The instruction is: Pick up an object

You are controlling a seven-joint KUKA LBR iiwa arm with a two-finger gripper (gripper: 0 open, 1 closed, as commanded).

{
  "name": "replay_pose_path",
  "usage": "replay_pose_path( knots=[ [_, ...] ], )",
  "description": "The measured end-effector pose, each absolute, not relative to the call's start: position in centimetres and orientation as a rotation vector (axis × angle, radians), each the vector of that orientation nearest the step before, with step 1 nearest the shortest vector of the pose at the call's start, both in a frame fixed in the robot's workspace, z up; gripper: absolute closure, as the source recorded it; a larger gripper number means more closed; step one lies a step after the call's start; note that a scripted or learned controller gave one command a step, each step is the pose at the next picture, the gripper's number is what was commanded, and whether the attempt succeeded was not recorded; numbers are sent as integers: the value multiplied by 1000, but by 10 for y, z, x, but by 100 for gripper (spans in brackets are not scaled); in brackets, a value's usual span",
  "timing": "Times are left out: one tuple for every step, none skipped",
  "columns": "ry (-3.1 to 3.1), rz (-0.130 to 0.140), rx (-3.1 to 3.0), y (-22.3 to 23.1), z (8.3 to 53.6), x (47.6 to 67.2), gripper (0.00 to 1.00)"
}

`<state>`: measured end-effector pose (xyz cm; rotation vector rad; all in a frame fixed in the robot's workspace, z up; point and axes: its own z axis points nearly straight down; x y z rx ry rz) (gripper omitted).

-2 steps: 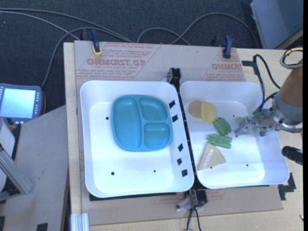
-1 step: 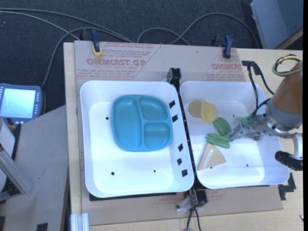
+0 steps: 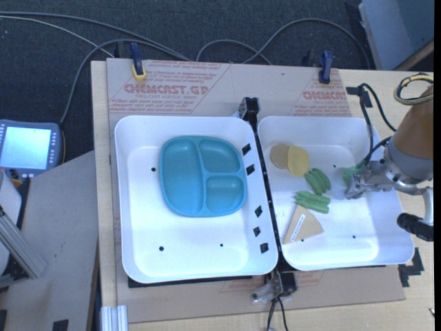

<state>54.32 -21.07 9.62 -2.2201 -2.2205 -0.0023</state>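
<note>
Plywood bench (image 3: 207, 81) under me, printed with red lettering and pinned by two blue clamps (image 3: 138, 66) along its far edge, and dark carpet (image 3: 207, 12) beyond it with grey cables (image 3: 83, 40) looping across. A small lit screen (image 3: 27, 147) sits off to the left of the bench. Two shallow white bins lie side by side: the left bin (image 3: 138, 240) and the right bin (image 3: 344, 243), meeting at a black divider strip (image 3: 256, 178).

Counting now: one blue divided plate (image 3: 203, 176), three compartments, flat in the left bin and nothing else with it. In the right bin I count five loose pieces. One tan round disc (image 3: 279, 155) toward the far left corner, one yellow piece (image 3: 298, 161) touching and partly overlapping it. Two green pod-shaped pieces: the upper green pod (image 3: 318, 181), short and ribbed, just beside the yellow piece, and the lower green pod (image 3: 312, 201), longer and lying slantwise near it. One tan wedge (image 3: 303, 225) with a pale face, just beneath the lower pod, toward the bin's near left.

My gripper (image 3: 353, 185) is low over the right side of the right bin, well apart from the pods, with a bit of green showing right at it. Whether that green is caught in my grasp, I cannot tell.
</note>
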Motion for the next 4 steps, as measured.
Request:
replay_pose_path(
  knots=[
    [-2225,-3,-2224,-212,140,547,100],
    [-2227,-4,-2224,-215,184,548,100],
    [-2227,-4,-2224,-217,228,551,100],
    [-2229,-4,-2216,-163,238,561,100]
  ],
)
